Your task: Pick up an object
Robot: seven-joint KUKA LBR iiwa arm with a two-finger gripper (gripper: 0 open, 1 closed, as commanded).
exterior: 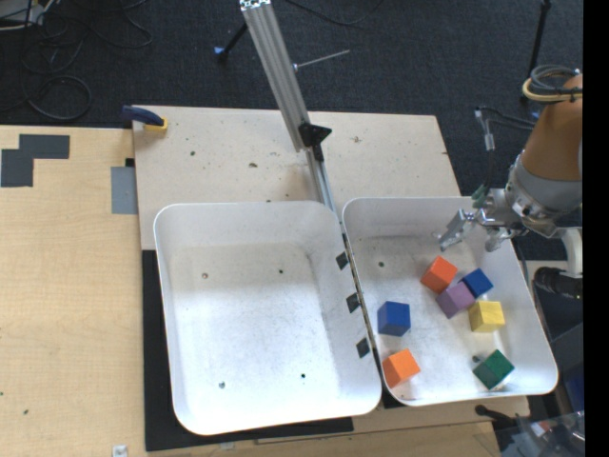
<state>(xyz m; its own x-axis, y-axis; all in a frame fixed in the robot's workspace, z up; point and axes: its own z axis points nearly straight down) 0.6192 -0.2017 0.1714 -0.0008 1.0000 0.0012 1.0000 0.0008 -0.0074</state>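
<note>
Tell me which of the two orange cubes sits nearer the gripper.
The orange cube at the top of the cluster in the right bin, just below the gripper. The other orange cube lies near the bin's front edge.

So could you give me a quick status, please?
Pincer open over right bin, holding nothing. Orange cube nearest, untouched. Purple cube crowds it.

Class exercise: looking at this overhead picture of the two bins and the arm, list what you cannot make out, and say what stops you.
1. Pincer: too small and blurred to judge its fingers or whether it touches anything.
2. Arm: cut off by the right edge of the camera view.
3. Purple cube: partly hidden by the orange cube and small blue cube crowding it.
4. Right bin: blurred specks, dirt or holes.
</note>
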